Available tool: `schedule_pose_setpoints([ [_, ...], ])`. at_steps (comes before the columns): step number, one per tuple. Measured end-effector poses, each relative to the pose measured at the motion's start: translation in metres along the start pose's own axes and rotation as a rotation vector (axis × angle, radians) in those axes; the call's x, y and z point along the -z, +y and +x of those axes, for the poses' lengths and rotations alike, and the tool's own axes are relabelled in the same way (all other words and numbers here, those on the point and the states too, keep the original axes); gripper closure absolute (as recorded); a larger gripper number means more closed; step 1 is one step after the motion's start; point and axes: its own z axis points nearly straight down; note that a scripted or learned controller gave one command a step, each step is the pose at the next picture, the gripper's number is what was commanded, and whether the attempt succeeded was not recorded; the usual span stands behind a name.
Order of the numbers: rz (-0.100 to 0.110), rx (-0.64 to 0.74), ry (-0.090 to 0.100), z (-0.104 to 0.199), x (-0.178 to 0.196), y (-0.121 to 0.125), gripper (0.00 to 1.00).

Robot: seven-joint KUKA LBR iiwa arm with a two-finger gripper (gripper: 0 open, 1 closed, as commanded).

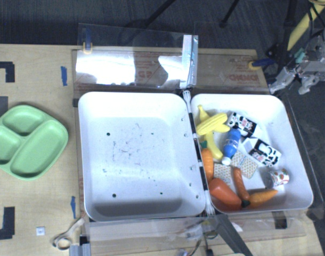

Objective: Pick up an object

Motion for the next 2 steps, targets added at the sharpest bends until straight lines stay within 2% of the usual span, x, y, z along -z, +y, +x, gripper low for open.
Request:
schedule_pose_setpoints([
  [1, 0.002, -0.041, 0.001, 0.044, -0.08, -0.049, 0.0],
  [2, 0.003, -0.493, -0.001, 0.004, -0.026, -0.091, 0.0],
])
